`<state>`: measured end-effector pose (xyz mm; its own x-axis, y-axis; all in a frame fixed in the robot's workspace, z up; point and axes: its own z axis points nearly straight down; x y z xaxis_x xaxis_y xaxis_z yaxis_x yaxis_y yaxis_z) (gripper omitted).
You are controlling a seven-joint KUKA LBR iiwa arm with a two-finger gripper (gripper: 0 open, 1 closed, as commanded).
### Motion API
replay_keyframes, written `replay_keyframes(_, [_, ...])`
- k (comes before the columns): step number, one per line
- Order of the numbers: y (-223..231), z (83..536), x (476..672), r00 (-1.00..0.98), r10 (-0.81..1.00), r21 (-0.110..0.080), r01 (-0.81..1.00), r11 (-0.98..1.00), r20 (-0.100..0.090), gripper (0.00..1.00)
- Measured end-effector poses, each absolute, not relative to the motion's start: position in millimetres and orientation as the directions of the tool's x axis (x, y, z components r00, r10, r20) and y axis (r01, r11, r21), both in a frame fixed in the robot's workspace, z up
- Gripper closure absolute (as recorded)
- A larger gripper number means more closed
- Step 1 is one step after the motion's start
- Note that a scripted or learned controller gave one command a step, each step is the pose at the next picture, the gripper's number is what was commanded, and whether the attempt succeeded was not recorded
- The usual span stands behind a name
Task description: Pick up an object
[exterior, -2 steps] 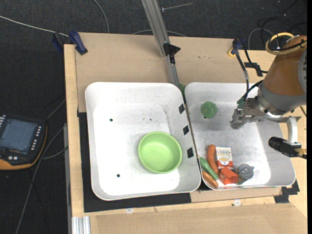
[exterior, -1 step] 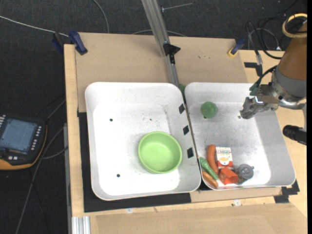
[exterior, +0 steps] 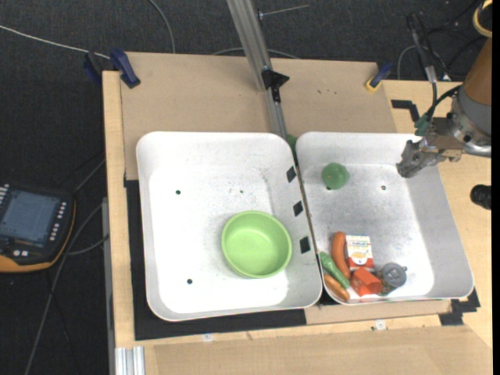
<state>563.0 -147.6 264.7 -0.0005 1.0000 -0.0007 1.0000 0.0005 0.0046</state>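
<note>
Green ball (exterior: 335,176) upper part of right bin (exterior: 437,233) | gripper (exterior: 412,165) at bin's upper-right rim, grip state cannot be told | green bowl (exterior: 256,244) in left bin (exterior: 180,162)

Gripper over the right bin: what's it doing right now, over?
Gripper near right bin's far right edge, nothing seen held. Green ball loose nearby. Toys piled at near edge. Path open.

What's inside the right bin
In the right bin: a green ball alone, and a near-corner pile with a carrot, small carton, grey piece. Anything beneath is hidden.
</note>
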Motion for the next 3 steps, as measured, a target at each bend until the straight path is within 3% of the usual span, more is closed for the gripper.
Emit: replay_keyframes(3, [11,253,557.0,-0.005,1.0,-0.001,1.0,0.005,0.001,1.0])
